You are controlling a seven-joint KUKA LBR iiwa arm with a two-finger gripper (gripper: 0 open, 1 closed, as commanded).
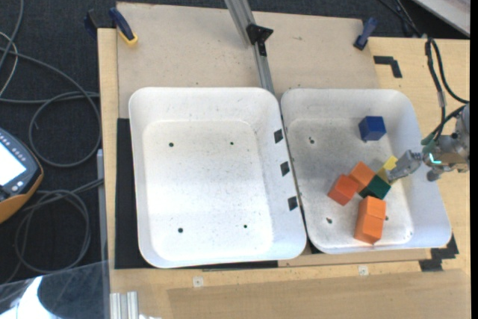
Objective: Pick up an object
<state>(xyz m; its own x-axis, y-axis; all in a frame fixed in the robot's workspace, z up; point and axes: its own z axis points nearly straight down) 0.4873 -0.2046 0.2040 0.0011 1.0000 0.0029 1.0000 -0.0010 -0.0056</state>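
The right bin (pixel 418 123) holds several blocks. A blue cube (pixel 371 128) lies alone toward its far side. Clustered nearer the front are an orange cube (pixel 361 174), a red-orange cube (pixel 343 190), a dark green block (pixel 376 187), a small yellow block (pixel 389 163) and a taller orange block (pixel 370 220). My gripper (pixel 404 166) reaches in from the right, low over the bin's right side. Its tip is right beside the yellow block and just above the green one. Nothing is seen lifted off the bin floor.
The left bin (pixel 149 160) sits beside the right one, with a shared rim down the middle. A slanted metal pole (pixel 239 0) crosses the far bench. Blue clamps (pixel 123 25) (pixel 365 32) grip the board's far corners. Cables trail on the floor at left.
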